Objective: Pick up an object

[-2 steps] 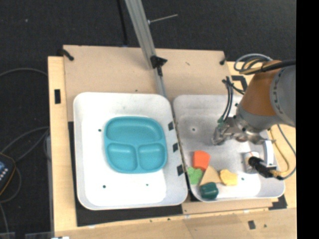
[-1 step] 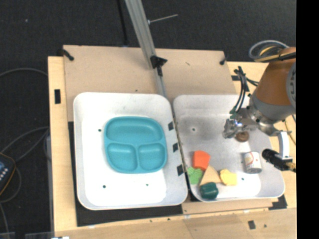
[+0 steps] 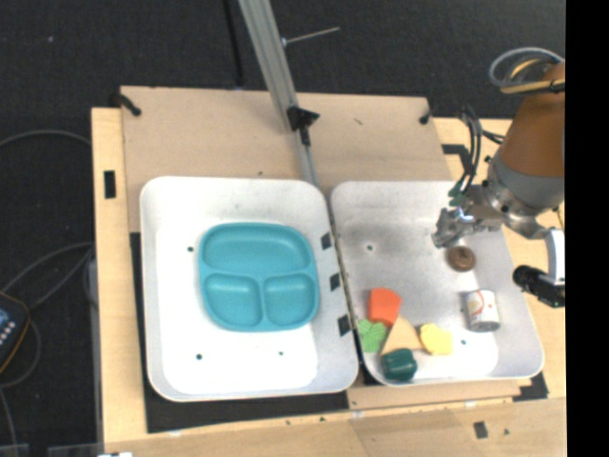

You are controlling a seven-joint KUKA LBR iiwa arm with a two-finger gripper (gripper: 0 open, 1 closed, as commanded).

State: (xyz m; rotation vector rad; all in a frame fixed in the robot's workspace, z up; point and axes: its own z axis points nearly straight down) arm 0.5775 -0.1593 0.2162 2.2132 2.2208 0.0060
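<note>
Nearest the lens, along the 6 o'clock rim of the right bin (image 3: 514,350): dark green block (image 3: 400,364), with light green piece (image 3: 370,334), tan wedge (image 3: 403,335) and yellow piece (image 3: 437,339) just above it in a tight cluster. Orange block (image 3: 384,305) at the cluster's 12 o'clock, touching or nearly so. Small white can with red marking (image 3: 481,309) lying on its side at 3 o'clock of the cluster, apart from it. Brown round object (image 3: 461,258) at 12 o'clock of the can, directly under the gripper (image 3: 452,228). Gripper state: cannot tell; nothing seen held. Left bin (image 3: 162,255) carrying a teal divided plate (image 3: 257,275) near centre.
</note>
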